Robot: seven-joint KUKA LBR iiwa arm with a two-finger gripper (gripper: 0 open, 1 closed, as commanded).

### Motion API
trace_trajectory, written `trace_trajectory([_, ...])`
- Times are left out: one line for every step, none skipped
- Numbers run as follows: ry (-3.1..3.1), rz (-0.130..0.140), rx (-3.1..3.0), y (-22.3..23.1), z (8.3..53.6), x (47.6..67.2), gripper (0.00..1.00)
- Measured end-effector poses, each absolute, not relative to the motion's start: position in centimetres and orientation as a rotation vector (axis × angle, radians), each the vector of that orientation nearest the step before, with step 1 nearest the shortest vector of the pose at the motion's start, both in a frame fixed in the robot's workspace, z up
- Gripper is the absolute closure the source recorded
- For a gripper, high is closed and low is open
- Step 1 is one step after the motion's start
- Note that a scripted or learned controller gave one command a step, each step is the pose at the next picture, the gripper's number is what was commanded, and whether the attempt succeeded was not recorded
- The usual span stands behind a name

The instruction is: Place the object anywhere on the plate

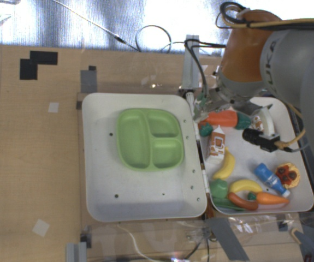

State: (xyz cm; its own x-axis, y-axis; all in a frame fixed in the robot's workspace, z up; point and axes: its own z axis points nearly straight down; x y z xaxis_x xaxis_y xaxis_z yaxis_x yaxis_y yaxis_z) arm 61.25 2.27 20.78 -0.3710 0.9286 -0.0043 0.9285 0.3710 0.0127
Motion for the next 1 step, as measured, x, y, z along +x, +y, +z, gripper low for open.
trace_trajectory([2.593,0.018,1.746,2.34,21.94,61.41,1.0])
